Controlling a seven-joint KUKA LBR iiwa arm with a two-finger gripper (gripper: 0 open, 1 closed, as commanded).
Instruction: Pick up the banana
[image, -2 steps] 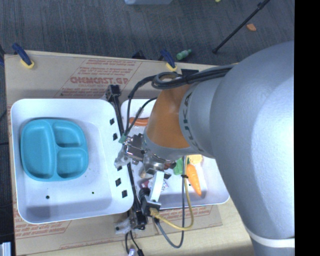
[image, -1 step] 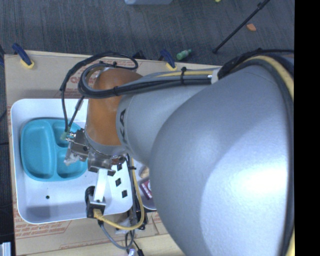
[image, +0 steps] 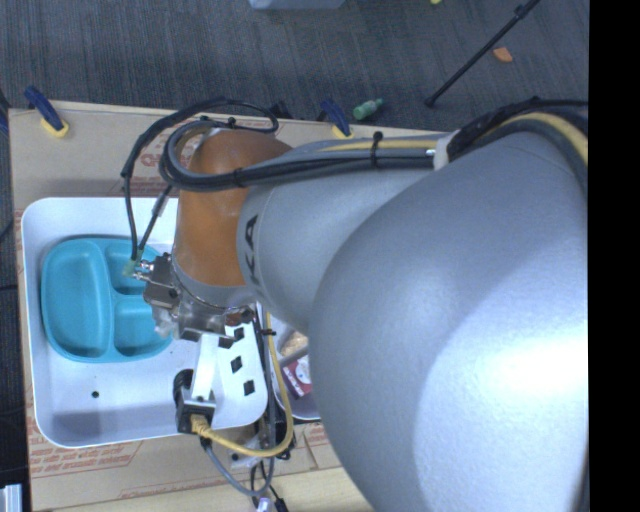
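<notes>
Banana (image: 293, 346): one item, identification tentative. Small pale yellow-tan patch just below view centre, at six o'clock, against the grey arm's edge. Mostly hidden beneath the arm; outline, pose and bin cannot be told.

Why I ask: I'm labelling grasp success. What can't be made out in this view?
1. Right bin, camera view: the arm covers nearly all of it, so its contents, and where the banana lies, cannot be told.
2. Dark red item at that bin's left edge: mostly under the arm, unidentifiable.
3. Blue tray in the left bin: right edge hidden by the wrist.
4. Dark speck on the left bin's floor: too small to tell.
</notes>
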